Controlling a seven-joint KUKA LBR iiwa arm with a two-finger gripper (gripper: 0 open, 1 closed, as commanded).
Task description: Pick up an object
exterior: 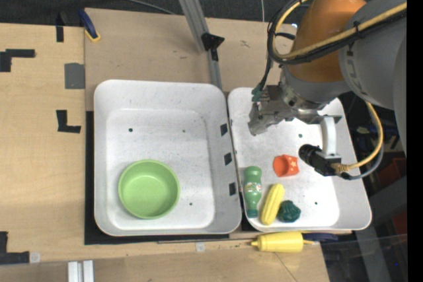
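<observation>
Hand (259, 121) hangs over the upper left of the right bin (353, 208), nothing visible in it; can't tell whether it's released or clenched. Pickable stuff sits lower in that bin, apart from the hand: orange block (285, 166), green bottle (252, 187), yellow corn (271, 203) just beside it, dark green lump (289, 211). Left bin (158, 96) holds a green bowl (149, 189); a yellow bottle (281, 242) lies on the table (39, 162) in front of the right bin.

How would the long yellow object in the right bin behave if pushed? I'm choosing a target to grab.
The long yellow rounded object looks smooth, so it may roll or slip. It lies against the green bottle-shaped object and the dark green lump, so pushing would probably move those too.
</observation>
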